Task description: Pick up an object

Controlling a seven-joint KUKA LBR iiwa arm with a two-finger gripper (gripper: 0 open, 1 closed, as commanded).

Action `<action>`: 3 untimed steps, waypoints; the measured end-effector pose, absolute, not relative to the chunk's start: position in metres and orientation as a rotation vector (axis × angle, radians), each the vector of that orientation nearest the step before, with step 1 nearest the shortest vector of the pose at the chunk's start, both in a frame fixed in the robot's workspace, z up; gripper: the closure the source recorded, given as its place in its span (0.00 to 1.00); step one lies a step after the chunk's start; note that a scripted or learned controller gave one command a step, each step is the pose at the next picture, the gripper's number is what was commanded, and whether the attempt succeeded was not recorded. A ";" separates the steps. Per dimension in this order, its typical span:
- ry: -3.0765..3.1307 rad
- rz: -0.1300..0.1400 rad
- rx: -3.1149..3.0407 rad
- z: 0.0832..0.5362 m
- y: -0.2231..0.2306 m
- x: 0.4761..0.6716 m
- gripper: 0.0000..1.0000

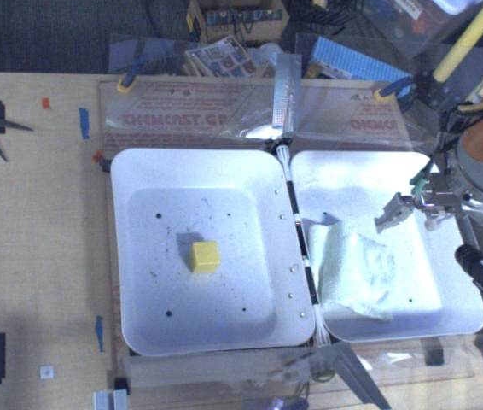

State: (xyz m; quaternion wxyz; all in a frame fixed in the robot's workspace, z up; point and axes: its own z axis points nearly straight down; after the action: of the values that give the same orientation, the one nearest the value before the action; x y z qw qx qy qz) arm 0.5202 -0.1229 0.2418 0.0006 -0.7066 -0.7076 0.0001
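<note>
Pale wooden bench (37, 254) bears two white bins; gripper (392, 216) (fingers' spread unclear) above right bin (455, 314), clutter beyond.

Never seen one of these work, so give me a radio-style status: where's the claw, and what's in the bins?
Gripper above right bin, by a crumpled whitish cloth. Yellow block alone in left bin. Nothing between them but the bin walls.

yellow cube (205, 256) in left bin (139, 178), hand (392, 215) over right bin (463, 314)

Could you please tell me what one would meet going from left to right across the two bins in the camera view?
Left bin → yellow block → right bin → crumpled white cloth → gripper.
</note>
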 end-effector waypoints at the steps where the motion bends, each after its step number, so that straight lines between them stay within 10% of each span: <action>1: -1.967 -0.015 -2.460 0.090 -0.118 0.530 0.00; 2: -1.964 -0.021 -2.467 0.101 -0.120 0.531 1.00; 3: -1.964 -0.020 -2.467 0.101 -0.120 0.531 0.00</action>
State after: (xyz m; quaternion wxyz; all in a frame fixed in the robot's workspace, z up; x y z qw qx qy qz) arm 0.5310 -0.1198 0.1012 -0.0060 -0.7824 -0.6227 -0.0065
